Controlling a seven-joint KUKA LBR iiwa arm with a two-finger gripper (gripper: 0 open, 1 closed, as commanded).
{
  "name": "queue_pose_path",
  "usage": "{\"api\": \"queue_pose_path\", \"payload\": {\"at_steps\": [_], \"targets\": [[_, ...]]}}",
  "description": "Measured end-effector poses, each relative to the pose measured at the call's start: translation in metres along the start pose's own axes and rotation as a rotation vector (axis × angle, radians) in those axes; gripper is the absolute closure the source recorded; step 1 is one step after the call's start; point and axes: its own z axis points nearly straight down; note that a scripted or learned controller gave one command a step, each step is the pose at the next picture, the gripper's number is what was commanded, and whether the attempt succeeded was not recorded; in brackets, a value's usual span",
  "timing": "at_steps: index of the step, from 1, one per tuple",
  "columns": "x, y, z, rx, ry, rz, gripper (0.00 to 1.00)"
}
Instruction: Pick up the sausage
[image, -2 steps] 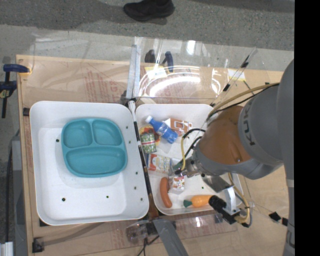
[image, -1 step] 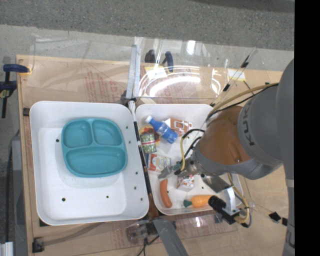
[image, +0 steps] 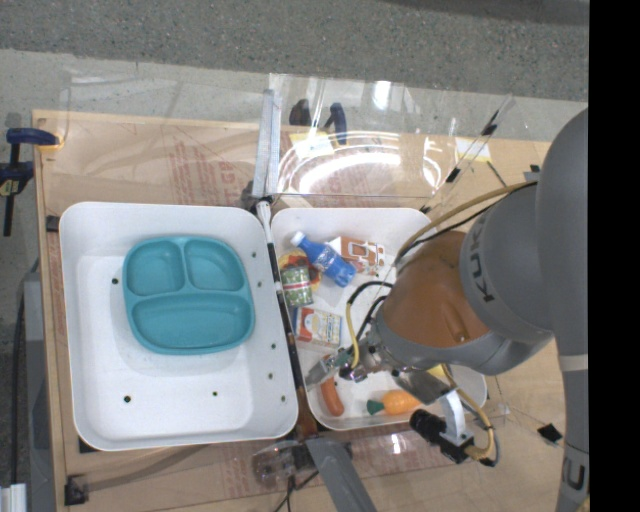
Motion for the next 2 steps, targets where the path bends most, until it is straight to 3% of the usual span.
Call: {"api": "queue_pose_path", "payload": {"at_steps": [1,2], "targets": [[-0.001,0.0,-0.01,0.001,0.001,-0.001,1.0],[0.036,0.059,-0.124,-0.005,-0.003,-0.099,1.0]]}}
